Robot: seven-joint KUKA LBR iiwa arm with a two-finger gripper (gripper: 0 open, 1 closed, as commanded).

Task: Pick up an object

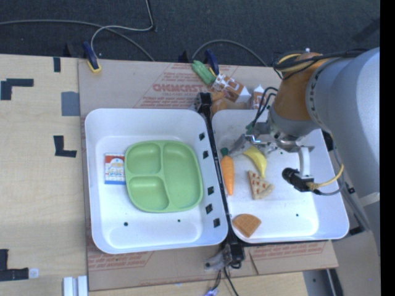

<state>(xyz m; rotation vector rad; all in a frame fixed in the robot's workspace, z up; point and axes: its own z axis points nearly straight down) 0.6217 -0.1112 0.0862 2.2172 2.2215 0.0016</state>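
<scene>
**Orange cookie nearest, arm low over the right bin**

Orange-brown and round-edged, a cookie (247,224) lies at the near side of the right bin (321,224), close to the divider between the two bins. Just beyond it sits a pizza slice (259,185), a pale wedge with red spots, and to its left a carrot (228,174) lies along the bin's left wall, pointing near to far. A banana (256,160) rests just beyond the pizza slice, curved, with its far end right at the end effector.

The end effector (254,142) hangs low over the middle of the right bin, just above the banana's far end. Whether it is apart or together cannot be told; the wrist hides that part, and nothing is seen clamped in it. A black fitting with a yellow cable (299,179) hangs off the wrist to the right, over bare bin floor.

On the left, the other bin (99,221) holds a green plate (165,175) with three compartments, and a small card (115,168) lies touching the plate's left edge.

Farther back, past the bins' far rims, a green object (204,73) and a brown-and-white carton (227,89) lie on the cardboard that covers the counter (31,184). The arm (345,103), grey with an orange band, comes in from the right.
</scene>
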